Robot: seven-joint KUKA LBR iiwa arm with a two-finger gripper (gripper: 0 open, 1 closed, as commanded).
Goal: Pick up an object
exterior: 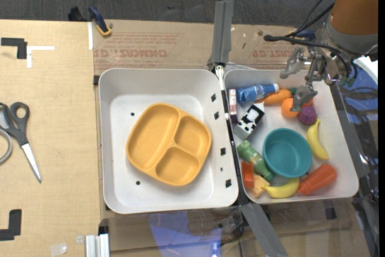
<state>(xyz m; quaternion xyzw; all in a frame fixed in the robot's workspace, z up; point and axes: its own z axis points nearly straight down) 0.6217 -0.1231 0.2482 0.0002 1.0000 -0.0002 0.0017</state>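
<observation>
Hovering over the back of the right-hand shallow white bin, my pincer hangs just above a small orange ball and a purple plum-like toy; I cannot tell how it stands. That bin also carries a blue bottle, a teal bowl, a yellow banana and an orange carrot toy. A yellow divided plastic plate lies in the left white bin, and grey-handled scissors rest on the worktop.

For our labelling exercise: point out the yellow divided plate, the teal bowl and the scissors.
yellow divided plate [169,144]: camera view, centre ridge.
teal bowl [287,152]: camera view, inner floor.
scissors [23,136]: camera view, pivot near the handles.
</observation>
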